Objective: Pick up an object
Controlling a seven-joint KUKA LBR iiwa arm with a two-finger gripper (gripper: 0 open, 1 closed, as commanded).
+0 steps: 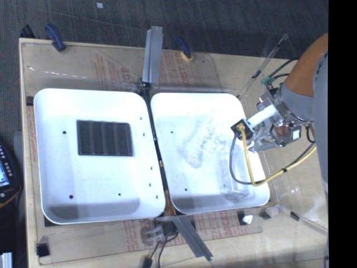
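Clear crumpled plastic bottle (199, 141) lies mid right white bin (167, 149), long axis tilted upper-right to lower-left, just left of the tool (250, 138) hovering at that bin's right rim; tool state: cannot tell.

this looks like a robotics lab, not a home or shop. a plywood bench (83, 66) stands on dark carpet (167, 10), with blue clamps (54, 38) gripping its far edge. two shallow white bins (50, 149) sit side by side, fixed between metal brackets (152, 54). on the right a grey industrial arm (309, 82) trails a yellow cable (279, 172) and bare wiring. clear panels stand along the bench's far right corner.
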